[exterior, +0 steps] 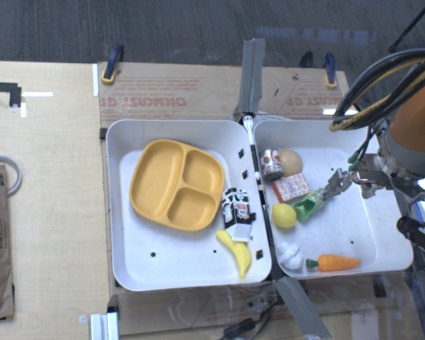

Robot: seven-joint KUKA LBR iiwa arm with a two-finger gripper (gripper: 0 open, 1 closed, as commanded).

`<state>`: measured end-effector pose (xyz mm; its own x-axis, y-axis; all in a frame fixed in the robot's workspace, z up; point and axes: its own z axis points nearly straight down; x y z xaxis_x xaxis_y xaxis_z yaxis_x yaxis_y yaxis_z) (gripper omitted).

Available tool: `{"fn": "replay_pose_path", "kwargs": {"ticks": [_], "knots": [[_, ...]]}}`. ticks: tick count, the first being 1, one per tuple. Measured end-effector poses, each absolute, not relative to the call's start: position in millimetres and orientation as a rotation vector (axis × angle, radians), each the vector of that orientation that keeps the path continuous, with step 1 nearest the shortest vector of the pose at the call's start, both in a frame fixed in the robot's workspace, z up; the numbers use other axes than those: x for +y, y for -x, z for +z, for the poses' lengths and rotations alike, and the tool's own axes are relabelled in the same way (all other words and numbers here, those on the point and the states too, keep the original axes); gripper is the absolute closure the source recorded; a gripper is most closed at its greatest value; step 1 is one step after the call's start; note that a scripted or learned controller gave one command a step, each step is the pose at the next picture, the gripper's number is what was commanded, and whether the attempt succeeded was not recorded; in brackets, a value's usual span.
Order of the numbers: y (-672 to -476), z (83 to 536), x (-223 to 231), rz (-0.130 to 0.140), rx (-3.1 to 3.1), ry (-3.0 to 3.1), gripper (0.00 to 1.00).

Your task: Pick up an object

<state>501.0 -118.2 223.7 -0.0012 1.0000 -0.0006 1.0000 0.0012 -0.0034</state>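
In the right bin, the metal gripper hangs low over the smooth white floor; how far it is open I cannot tell. Just beside its tip lies a glossy green object, touching a round yellow lemon. Nearby: a tapered orange carrot, a red packet. The left bin holds a three-compartment yellow tray and a curved banana.

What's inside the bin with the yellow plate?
The left bin holds the yellow divided plate, a banana and a small black-and-white item by the right wall. Anything under the plate is hidden.
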Motion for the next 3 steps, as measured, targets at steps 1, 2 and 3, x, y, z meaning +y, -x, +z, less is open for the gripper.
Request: {"fn": "replay_pose_path", "kwargs": {"ticks": [1,2,3], "knots": [[-531.7,111,-117,0.005,-2.047,2.38,0.0],[-503.7,91,-121,0.004,-2.233,2.207,0.0],[-524.5,92,-139,0.001,-2.452,1.966,0.0]]}}
